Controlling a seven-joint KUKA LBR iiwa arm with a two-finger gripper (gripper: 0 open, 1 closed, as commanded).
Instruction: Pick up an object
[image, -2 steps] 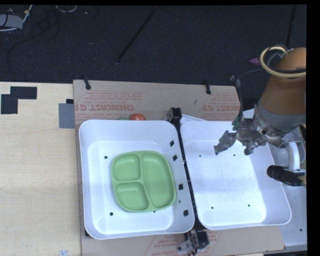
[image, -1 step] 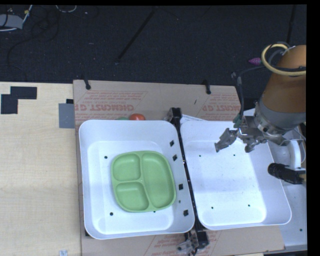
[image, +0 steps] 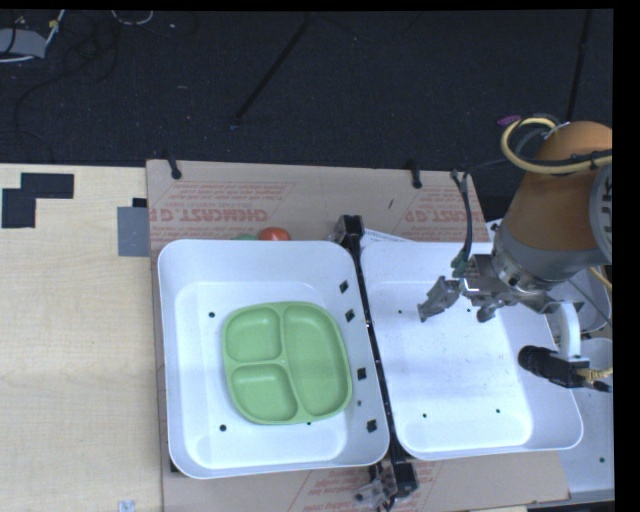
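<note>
Arm reaching in from the right, gripper low and spread.

The arm (image: 560, 200) enters at the right edge, its orange band bulging at the top and the grey wrist section just beneath it, tilted down and toward the left. From the wrist the gripper (image: 460, 303) juts out leftward; its two dark metal fingers (image: 432, 305) splay apart with a clear gap between them, one angled far left, the other nearer the wrist. Nothing sits between them. A thin cable loops over the band.
</note>
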